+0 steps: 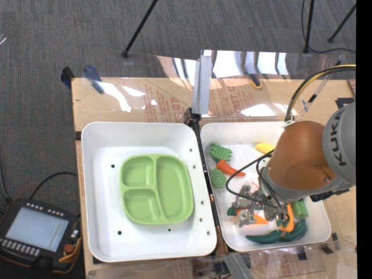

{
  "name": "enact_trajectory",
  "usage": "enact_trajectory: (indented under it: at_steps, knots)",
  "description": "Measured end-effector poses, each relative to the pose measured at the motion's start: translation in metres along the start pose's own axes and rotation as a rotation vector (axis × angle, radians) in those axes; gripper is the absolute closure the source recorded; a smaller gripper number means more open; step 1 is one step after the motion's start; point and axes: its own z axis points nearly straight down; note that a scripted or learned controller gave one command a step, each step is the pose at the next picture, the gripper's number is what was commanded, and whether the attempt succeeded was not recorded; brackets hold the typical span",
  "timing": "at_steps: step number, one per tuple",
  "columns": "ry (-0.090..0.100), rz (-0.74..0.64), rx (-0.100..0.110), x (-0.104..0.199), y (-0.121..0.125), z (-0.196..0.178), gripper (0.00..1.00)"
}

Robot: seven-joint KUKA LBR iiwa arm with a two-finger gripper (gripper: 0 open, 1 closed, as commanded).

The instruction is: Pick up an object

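My gripper (249,213) hangs low in the right bin (232,133), under the orange wrist band (301,156). Its metal fingers sit among small toy foods near the bin's front. Just beside them lie an orange piece (286,221) and a dark green pepper-like piece (278,235). A carrot (230,168) and two knobbly green pieces (221,151) (218,178) lie along the bin's left side. A yellow piece (264,147) peeks out behind the arm. Nothing shows between the fingers.
The left bin (99,173) holds a light green divided plate (157,188). A metal post (201,86) rises behind the wall between the bins. A control pendant (36,232) lies on the floor at the lower left. The arm hides much of the right bin's right half.
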Motion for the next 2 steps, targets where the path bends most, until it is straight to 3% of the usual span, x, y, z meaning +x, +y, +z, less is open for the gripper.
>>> enact_trajectory:
  at_steps: [1,2]
  knots:
    - [-0.014,0.058,-0.001,-0.054,0.047,-0.096,1.0]
    - [-0.008,0.085,-0.002,-0.035,0.13,-0.151,1.0]
